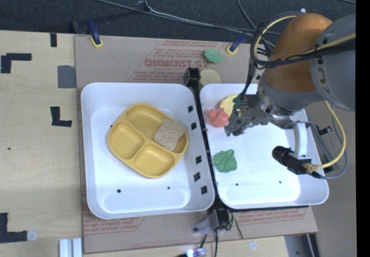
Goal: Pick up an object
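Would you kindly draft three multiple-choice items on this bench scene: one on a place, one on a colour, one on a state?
1. Where does the yellow divided plate lie?
A. left bin
B. right bin
C. on the cardboard

2. What colour is the leafy toy in the right bin?
A. blue
B. green
C. white

3. What rests in the plate?
A. nothing
B. a pink toy
C. a tan slice of toast

Answers: 1 A, the plate sits inside the left bin. 2 B, the toy near the divider is green. 3 C, the toast lies in a compartment on the plate's right side.
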`<state>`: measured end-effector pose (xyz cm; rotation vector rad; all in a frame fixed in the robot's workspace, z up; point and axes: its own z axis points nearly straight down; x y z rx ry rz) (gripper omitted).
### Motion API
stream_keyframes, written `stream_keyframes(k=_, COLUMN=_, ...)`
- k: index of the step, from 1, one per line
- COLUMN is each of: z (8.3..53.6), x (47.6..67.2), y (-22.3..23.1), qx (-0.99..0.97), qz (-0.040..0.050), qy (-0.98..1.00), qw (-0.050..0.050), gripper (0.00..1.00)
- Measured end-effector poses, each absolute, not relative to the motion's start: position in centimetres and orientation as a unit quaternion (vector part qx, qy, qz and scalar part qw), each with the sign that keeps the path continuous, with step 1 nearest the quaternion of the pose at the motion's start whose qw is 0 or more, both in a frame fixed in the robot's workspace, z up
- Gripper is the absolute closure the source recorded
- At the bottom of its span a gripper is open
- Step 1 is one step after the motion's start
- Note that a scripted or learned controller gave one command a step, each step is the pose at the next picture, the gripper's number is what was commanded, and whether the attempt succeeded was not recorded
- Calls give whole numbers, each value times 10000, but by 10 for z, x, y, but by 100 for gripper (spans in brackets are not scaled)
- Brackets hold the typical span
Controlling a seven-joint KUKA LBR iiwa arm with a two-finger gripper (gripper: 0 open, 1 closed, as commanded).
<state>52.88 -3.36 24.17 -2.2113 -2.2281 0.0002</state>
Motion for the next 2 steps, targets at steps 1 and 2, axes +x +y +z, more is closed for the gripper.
stream_keyframes(k=1, z=245, x=522, y=15, qx=-7054, qz=5, qy=-7088, qw=9, gripper=100)
stream_keyframes(k=2, z=236, x=525, y=58, qx=-7053, qz=11, qy=-7089, qw=9, gripper=100)
